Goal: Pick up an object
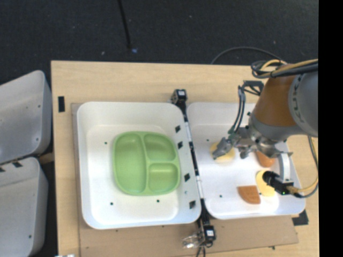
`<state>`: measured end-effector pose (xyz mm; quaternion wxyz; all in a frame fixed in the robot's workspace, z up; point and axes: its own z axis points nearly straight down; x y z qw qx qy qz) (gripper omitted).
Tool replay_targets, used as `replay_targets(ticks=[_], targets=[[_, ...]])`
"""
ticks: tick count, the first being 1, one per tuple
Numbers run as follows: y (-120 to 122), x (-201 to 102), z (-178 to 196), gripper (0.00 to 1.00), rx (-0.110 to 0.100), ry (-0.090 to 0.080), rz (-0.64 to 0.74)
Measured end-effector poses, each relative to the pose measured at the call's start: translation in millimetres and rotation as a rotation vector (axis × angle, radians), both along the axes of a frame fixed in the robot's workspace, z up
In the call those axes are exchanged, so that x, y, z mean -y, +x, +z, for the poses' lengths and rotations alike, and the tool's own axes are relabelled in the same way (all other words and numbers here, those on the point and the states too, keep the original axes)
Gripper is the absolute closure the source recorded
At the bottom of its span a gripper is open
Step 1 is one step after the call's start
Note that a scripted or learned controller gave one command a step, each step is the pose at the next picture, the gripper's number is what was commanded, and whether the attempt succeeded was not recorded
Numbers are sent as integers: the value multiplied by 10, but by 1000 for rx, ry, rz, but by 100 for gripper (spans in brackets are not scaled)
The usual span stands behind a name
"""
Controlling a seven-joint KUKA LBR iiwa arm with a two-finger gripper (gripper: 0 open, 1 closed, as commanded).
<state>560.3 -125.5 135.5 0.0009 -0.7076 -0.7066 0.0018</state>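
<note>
My gripper (pixel 231 150) hangs low in the right bin (pixel 214 116), its grey fingers spread to either side of a pale yellow food piece (pixel 224 153) in the bin's middle. The piece lies on the bin floor and I cannot tell whether the fingers touch it. An orange-brown wedge (pixel 248 194) lies near the bin's front. A yellow round piece (pixel 265 183) sits just right of it. An orange piece (pixel 264 158) peeks out from under the wrist.
The left bin (pixel 91 208) holds a green divided plate (pixel 145 163). A black-clipped divider (pixel 188 149) runs between the bins. Cables loop around the arm's wrist on the right. A white chair stands off the bench's left edge.
</note>
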Motion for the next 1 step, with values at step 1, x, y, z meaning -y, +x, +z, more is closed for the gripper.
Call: replay_targets(ticks=[1], targets=[[-5,12,-368,0,1,0,-1]])
